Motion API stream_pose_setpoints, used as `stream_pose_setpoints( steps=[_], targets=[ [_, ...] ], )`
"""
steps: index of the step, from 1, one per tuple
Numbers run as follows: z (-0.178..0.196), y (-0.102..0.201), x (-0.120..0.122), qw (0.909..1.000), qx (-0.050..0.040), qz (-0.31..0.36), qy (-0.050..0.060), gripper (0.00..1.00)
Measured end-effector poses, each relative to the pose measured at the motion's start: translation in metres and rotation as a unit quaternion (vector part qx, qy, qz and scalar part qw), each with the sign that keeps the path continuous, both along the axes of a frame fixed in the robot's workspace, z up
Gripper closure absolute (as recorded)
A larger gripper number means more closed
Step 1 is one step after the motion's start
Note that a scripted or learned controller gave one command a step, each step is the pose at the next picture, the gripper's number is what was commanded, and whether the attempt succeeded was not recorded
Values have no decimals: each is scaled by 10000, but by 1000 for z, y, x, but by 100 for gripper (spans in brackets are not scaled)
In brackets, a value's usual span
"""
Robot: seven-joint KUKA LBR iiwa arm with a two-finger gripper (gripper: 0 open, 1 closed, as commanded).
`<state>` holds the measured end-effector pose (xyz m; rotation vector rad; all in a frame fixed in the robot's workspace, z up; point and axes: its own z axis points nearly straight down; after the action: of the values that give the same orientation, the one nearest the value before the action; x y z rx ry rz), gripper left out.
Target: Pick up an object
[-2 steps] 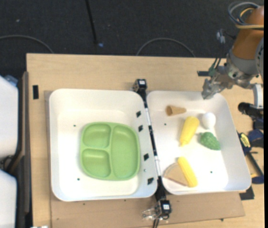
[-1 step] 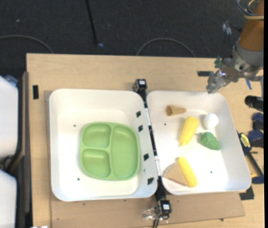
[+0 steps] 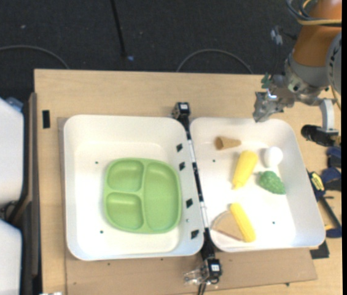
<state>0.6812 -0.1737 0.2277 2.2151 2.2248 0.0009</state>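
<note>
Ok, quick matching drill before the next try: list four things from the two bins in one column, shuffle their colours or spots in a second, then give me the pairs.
Things:
1. divided plate
2. leafy vegetable toy
3. cone-shaped piece
4. small round ball

Descriptions:
A. white, beside the upper yellow corn piece
B. tan, near the far edge of the right bin
C. light green, in the left bin
D. dark green, toward the right side of the right bin

Pairs: 1-C, 2-D, 3-B, 4-A
</note>
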Motion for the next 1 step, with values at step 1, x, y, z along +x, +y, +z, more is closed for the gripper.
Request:
stream_pose_setpoints(
  steps=[1],
  targets=[
    [5, 40, -18, 10000, 4, 2, 4, 100]
  ],
)
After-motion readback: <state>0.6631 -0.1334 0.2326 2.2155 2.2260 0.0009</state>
